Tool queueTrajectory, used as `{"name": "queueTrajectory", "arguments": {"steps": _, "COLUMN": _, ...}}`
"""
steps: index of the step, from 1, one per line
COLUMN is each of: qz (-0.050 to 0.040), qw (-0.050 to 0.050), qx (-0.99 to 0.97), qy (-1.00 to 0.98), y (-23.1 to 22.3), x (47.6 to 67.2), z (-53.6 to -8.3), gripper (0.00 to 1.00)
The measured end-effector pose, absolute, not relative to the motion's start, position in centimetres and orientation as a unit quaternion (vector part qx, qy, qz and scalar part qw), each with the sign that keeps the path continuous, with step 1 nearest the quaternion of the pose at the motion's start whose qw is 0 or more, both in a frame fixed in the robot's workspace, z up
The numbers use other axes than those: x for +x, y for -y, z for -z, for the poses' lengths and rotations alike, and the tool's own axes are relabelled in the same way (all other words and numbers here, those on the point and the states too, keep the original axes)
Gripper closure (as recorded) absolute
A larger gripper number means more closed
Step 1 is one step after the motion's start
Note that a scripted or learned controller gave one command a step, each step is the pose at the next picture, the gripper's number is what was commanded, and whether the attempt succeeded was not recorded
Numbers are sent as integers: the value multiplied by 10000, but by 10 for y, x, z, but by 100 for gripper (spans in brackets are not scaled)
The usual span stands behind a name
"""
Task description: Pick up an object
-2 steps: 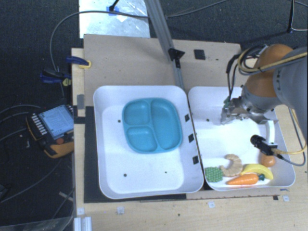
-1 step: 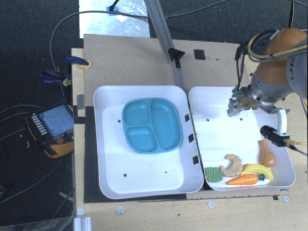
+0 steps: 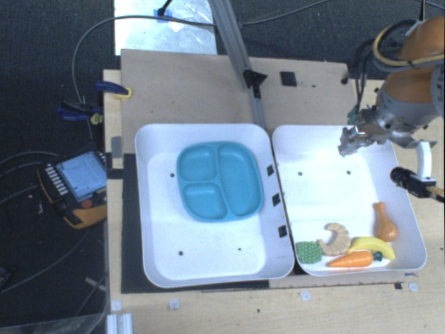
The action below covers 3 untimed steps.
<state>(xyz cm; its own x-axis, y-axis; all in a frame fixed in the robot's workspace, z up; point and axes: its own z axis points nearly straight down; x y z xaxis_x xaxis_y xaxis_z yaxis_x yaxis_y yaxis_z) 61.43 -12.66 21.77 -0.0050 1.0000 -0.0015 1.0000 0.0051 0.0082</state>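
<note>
The scene is evenly and fairly brightly lit from above. The two white bins wash out — the right bin (image 3: 306, 165) glares most toward its 11 o'clock corner, the left bin (image 3: 156, 207) less so. A shiny sheet (image 3: 163, 16) at 12 o'clock throws back patchy reflections. Shadows are soft and short — a faint one hugs the blue tray (image 3: 219, 181). The dark floor (image 3: 49, 40) at 9 o'clock stays dim. Focus is slightly soft, fine detail grainy.

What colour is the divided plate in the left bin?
Light blue. The plate shows plainly in the camera view, against the white bin.
</note>
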Motion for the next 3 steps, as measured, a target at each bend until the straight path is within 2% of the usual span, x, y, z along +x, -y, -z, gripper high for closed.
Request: {"name": "queueTrajectory", "arguments": {"steps": 3, "qz": -15, "qw": -3, "qx": 7033, "qy": -7109, "y": -21, "x": 608, "z": -242, "gripper": 100}}
